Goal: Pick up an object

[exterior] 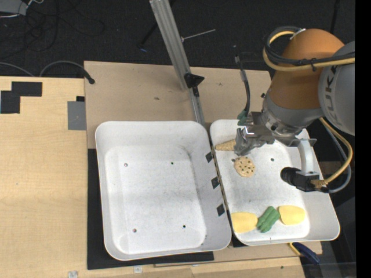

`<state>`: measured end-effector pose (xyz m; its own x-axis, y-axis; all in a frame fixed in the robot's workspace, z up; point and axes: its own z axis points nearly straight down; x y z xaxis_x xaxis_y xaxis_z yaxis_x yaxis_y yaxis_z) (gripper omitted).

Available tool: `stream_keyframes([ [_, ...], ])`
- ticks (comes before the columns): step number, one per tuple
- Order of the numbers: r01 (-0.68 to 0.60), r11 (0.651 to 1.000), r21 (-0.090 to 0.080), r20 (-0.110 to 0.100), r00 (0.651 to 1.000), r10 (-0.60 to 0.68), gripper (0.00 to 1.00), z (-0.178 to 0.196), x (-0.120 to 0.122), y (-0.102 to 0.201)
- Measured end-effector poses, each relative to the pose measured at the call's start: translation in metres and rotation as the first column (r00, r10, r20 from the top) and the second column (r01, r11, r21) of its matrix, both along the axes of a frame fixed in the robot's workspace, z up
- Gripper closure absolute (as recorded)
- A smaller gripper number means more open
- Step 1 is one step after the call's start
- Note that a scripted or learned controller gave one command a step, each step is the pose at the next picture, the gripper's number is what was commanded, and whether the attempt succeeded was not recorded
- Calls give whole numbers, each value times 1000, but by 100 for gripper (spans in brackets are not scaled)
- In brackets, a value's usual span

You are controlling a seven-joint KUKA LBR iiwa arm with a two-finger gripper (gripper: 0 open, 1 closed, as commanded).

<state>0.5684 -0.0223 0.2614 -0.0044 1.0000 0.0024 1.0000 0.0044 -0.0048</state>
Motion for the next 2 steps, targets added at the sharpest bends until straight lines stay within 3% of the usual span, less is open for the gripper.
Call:
stream_keyframes([
  [1, 1, 1000, -1, -2, 1000, -1, 100, -21, -5, 49],
  [2, 0, 1000, -1, 0, 1000, 0, 100, -19, -10, 94],
])
